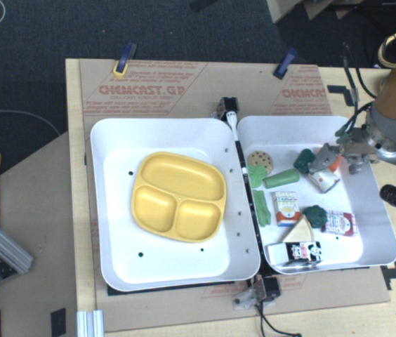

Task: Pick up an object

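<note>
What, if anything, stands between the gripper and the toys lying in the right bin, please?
Nothing visible does. The gripper is already low inside the right bin, beside the dark green toy and the green pickle-shaped piece.

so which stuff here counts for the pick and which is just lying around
For the job: gripper; right bin with its small items, such as the cookie, green pod, broccoli and snack packet.

Lying about: yellow divided plate in the left bin; blue clamps.

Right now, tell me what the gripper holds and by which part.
Cannot be told: the gripper sits low among the toys in the right bin, its tips hidden.
</note>
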